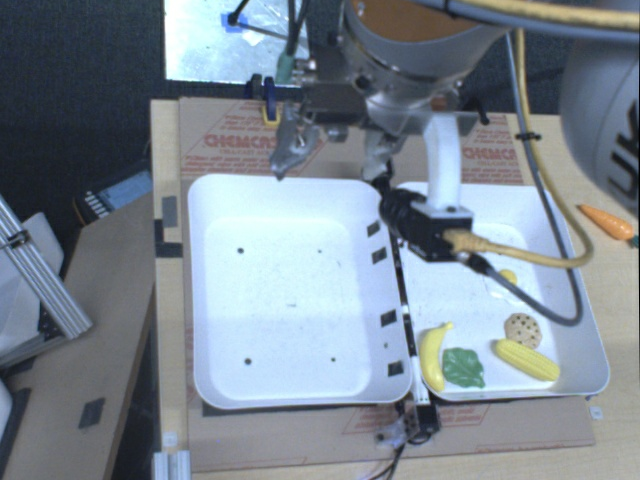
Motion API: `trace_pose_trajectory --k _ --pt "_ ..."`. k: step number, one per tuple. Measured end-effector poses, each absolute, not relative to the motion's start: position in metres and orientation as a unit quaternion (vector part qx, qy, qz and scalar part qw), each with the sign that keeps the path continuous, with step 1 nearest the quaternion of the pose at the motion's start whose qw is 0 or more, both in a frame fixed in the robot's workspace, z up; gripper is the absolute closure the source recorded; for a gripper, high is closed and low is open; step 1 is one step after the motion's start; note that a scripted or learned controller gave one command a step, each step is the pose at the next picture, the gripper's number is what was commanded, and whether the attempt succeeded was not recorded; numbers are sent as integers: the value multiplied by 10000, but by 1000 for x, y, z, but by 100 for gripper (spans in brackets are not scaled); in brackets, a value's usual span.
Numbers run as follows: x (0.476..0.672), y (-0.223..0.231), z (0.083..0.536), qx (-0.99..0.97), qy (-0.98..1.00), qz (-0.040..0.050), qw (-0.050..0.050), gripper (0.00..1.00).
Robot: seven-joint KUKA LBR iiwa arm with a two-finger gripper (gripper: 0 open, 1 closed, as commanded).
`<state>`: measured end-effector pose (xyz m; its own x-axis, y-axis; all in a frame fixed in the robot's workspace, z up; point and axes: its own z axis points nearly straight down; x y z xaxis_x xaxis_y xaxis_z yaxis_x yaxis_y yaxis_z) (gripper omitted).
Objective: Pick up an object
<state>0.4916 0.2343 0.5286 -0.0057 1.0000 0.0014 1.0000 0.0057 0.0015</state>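
The grey arm with its orange band (440, 3) fills the top of the view at about 1 o'clock, and its wrist hangs over the far rim where the two bins meet. The two-finger gripper (335, 158) shows as metal parts below the wrist: one grey finger (292, 150) points down at the far edge of the left shallow white plastic bin (290, 298), another sits near the divider. Nothing lies between them; how wide they stand I cannot tell from this angle. A black box with a yellow cable (432, 230) is fixed to a white post just beside the wrist, over the far left corner of the right shallow white plastic bin (585, 353).

All the pickable things lie in the right bin's near end, toward 5 o'clock from the gripper and well apart from it. A curved yellow toy banana (432, 353) lies along the divider, touching a flat green leaf-shaped piece (464, 367) at its 3 o'clock side. A yellow toy corn cob (527, 359) lies tilted further toward 3 o'clock, with a small round tan speckled cookie (522, 328) just beside it at 12 o'clock. A small pale yellow piece (509, 277) sits near the cable, partly hidden.

Outside the bins, an orange carrot-shaped toy (608, 221) rests on the bench at 3 o'clock.
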Motion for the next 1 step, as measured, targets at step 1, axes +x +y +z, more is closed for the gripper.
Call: trace_pose_trajectory --k 1 --pt "492 234 529 7051 7091 10 0 0"
